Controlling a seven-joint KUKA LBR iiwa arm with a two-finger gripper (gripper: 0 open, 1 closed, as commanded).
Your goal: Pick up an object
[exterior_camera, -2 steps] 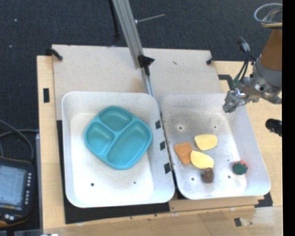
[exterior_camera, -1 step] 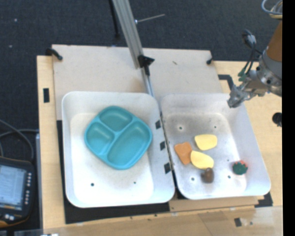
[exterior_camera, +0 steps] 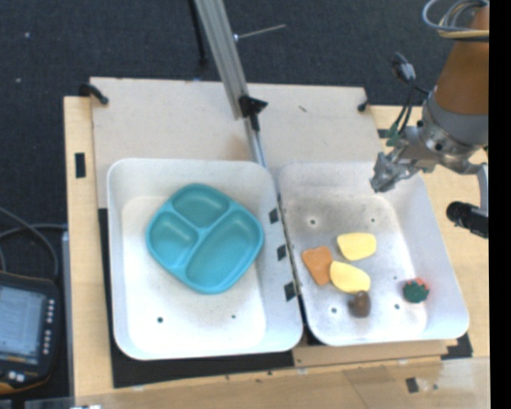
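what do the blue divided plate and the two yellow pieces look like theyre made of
Blue divided plate: likely molded plastic, going by its even colour, soft sheen and rounded compartment ridges. Yellow pieces: probably plastic or rubbery toy food, matte with smooth rounded edges; too small to say more.

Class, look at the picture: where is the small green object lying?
The green object lies in the right bin, near its right wall, right of the two yellow pieces.
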